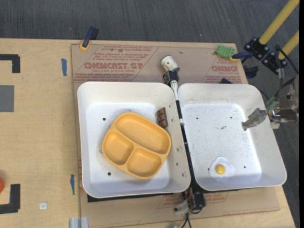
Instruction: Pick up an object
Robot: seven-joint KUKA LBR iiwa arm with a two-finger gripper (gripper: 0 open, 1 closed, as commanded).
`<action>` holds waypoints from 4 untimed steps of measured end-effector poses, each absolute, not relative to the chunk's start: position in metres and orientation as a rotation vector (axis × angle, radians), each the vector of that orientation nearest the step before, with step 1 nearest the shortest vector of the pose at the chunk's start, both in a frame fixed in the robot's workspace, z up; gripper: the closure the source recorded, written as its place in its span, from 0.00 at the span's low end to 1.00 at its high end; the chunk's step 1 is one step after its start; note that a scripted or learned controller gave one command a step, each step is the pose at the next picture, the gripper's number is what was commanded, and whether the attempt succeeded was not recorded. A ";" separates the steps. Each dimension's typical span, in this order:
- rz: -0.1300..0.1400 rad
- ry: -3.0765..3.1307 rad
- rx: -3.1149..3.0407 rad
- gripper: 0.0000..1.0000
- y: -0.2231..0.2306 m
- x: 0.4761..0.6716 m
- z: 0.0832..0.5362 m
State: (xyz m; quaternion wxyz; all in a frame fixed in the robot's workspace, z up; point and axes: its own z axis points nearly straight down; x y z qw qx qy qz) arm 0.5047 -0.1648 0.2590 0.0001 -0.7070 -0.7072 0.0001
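A toy fried egg [220,168] lies near the front edge of the right bin [209,99]. In the left bin [90,103] sits a yellow divided plate [137,144], with a small brown bar [162,117] just beyond its far right corner, close to the wall between the bins. My gripper [252,119] reaches in over the right bin's right rim, pointing left and down toward the bin floor. It is well apart from the egg, up and to the right of it, and nothing shows in its grasp.
A white and black clamp [169,68] stands behind the bins where they meet. Behind the bins, a blue and yellow clip [88,37] lies at the board's left and a green one [224,52] at its right. Yellow tripod legs [280,18] rise at far right.
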 end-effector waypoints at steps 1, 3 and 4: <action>0.000 -2.481 -1.927 0.00 -0.179 0.479 0.120; -0.001 -2.001 -2.423 1.00 -0.154 0.516 0.155; -0.001 -2.000 -2.423 0.00 -0.154 0.516 0.155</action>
